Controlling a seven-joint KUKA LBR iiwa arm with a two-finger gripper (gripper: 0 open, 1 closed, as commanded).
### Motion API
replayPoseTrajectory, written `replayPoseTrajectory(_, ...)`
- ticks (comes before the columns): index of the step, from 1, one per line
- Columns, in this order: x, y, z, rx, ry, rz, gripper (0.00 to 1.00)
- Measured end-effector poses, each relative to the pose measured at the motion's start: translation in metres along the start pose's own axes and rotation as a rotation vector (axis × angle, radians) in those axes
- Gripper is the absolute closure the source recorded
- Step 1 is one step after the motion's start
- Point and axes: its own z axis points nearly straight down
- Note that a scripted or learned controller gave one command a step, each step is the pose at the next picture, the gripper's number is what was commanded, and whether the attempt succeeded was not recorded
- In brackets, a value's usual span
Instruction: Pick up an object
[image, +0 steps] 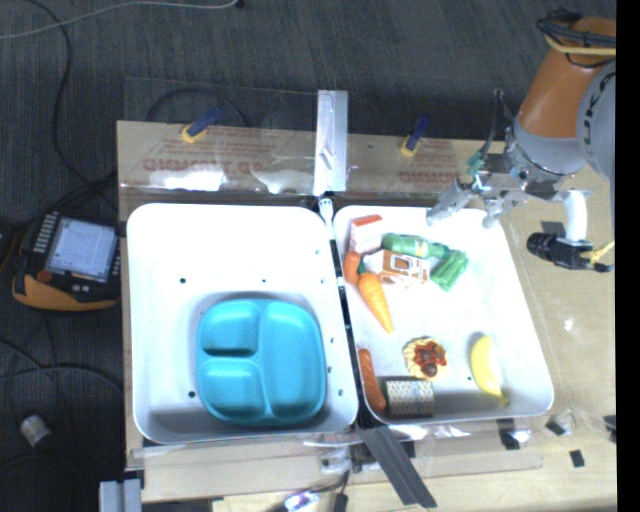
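Note:
My gripper (466, 212) hangs over the far right corner of the right bin (520, 300), its two fingers spread apart and open with nothing between them. Below it, in the far part of that bin, lie a green bottle (414, 245), a ribbed green piece (451, 268), a small orange-and-white carton (399, 267), a red-and-white box (365, 227) and an orange carrot (376, 298). Nearer the front sit a round pizza toy (425, 355), a yellow banana (486, 366), a reddish sausage (367, 377) and a grey grater-like block (408, 397).
The left bin (160, 250) holds a blue divided plate (262, 360). A ridge between the bins (341, 310) separates them. A handheld device (72, 255) lies on the floor to the left. Clamps and plastic sheeting line the bench's far edge.

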Motion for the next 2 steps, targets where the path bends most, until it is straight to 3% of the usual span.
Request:
replayPoseTrajectory(1,0.002,0.004,0.108,-0.019,-0.006,-0.085,0.00)
replayPoseTrajectory(2,-0.027,-0.004,0.131,-0.014,-0.002,-0.065,0.00)
